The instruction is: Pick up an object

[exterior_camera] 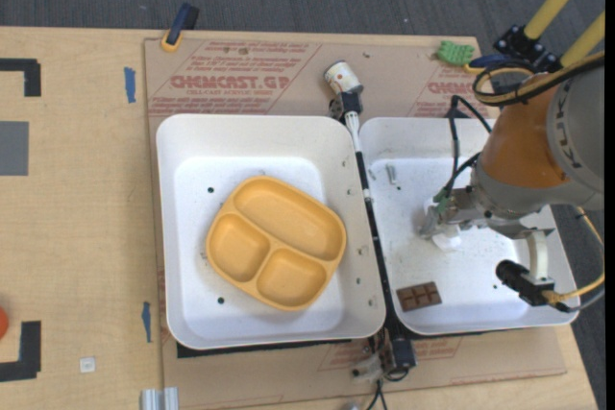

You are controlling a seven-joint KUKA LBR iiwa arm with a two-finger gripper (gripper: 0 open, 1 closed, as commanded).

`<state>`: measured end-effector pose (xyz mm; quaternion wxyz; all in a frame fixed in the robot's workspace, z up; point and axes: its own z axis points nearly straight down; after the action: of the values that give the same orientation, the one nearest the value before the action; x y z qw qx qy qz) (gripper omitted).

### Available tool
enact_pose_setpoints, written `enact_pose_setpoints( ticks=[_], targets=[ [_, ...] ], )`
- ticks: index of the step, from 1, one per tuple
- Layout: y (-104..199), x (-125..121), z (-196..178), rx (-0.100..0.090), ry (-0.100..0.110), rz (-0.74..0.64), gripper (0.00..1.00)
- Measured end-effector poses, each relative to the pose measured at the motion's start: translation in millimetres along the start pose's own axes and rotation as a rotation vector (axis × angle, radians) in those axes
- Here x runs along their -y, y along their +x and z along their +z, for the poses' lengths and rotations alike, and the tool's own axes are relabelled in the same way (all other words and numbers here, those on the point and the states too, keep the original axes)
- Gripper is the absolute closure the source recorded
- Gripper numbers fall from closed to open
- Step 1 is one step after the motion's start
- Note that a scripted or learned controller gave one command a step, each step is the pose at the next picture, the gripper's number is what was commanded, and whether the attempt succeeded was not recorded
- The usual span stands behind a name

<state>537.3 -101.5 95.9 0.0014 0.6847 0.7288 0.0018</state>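
Two white bins side by side on the bench, cardboard sheet [240,72] with red print underneath. Left bin [183,149]: yellow divided plate [277,241] lying flat near the middle, three compartments, slightly turned relative to the bin walls, nothing in any compartment. Right bin [404,144]: small brown chocolate-like block [419,297] flat on the floor near the front edge, well apart from the gripper. Small white object [447,239] on the floor about mid-bin, directly under the gripper [440,224], touching or just beside the tips; hard to tell which. Arm [524,144] reaching in from the right, orange band above the wrist, gripper low over the right bin floor. Jaw state: cannot tell, fingers too small and partly covered by the wrist body. Nothing seen clearly clamped between them. Black cable end with yellow tip [527,283] hanging off the wrist, over the right part of the right bin. Small grey speck [391,173] on the right bin floor near the back-left corner. Black-and-white clamp fitting [342,86] at the back, on the seam between the two bins. Green clip [455,53] on the cardboard's back right corner, blue and yellow clip [180,25] at the back left. Blue tape strip [130,84] on the bench left of the cardboard.
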Motion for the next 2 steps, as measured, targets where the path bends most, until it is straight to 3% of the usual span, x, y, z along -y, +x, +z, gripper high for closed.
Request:
enact_pose_setpoints(
  ticks=[1,2],
  targets=[
    [0,1,1,0.0,0.002,0.0,0.0],
    [6,-2,11,0.0,0.004,0.136,0.0]
  ],
)
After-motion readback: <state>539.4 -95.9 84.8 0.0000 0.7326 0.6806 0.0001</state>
